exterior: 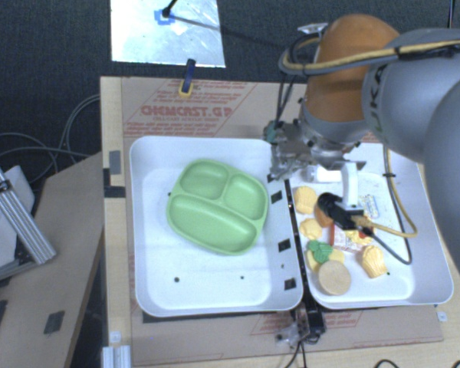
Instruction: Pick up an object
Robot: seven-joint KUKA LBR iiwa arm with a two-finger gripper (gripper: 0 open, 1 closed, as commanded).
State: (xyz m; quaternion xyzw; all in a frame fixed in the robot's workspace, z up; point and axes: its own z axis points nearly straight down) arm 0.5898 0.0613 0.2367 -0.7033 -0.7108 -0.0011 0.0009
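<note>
Glossy plastic tray [217, 205] (white bins [149, 228] too)

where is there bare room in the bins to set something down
Left bin: bare floor along the front wall and the left wall, around the green divided plate. Right bin: toy food crowds the left half; slim bare strip by the right wall.

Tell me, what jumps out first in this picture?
The big grey arm with its orange band reaches in from the right and hangs over the right bin. Below it lies a heap of small toy foods, mostly yellow. In the left bin sits a pale green divided plate, tilted and alone.
</note>
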